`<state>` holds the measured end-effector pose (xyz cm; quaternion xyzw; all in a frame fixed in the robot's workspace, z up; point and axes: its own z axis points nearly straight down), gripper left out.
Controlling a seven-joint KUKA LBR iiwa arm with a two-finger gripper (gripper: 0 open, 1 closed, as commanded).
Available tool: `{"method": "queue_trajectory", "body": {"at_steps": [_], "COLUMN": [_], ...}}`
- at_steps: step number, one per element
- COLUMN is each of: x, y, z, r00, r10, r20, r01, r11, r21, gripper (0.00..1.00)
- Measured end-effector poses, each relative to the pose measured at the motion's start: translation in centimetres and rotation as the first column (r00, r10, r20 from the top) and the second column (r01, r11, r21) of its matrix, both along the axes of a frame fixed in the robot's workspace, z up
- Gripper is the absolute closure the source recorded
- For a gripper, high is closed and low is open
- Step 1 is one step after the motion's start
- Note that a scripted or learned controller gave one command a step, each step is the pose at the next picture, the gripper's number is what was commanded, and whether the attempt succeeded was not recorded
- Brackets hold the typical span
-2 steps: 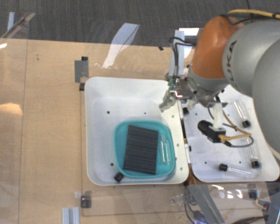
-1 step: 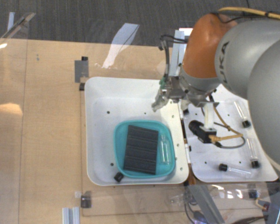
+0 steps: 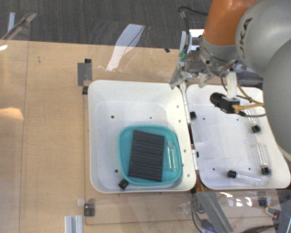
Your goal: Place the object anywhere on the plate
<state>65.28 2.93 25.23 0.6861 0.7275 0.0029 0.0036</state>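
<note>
1. The gripper (image 3: 191, 79) hangs at upper right, above the left bin's (image 3: 102, 144) far corner; spread or closed, I cannot tell.
2. The dark block (image 3: 146, 155) lies on the teal plate (image 3: 123, 149), lower centre.

Fixed camera overhead, slanting down, left bin (image 3: 102, 106), right bin (image 3: 218, 142) framed

a pale wooden bench (image 3: 38, 130) carries two shallow white bins, set straight on its top, side by side and edge to edge: the left bin (image 3: 99, 96) and the right bin (image 3: 223, 140). a dark grey bracket (image 3: 84, 73) sits on the wood at the left bin's far left corner. a smaller clamp (image 3: 89, 209) sits just off its near left corner.
</note>
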Motion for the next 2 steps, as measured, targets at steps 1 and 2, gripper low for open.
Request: {"method": "queue_trajectory", "body": {"at_steps": [1,2], "x": [0.2,-3.0], "y": [0.2,7.6], "z": [1.2,-5.6], "r00": [1.0,0.959], "r10": [0.009,0.285], "r20": [0.009,-0.005], "r01": [-0.009,-0.285], "r11": [1.0,0.959], "r21": [-0.002,0.001], "gripper": [1.0,1.0]}}
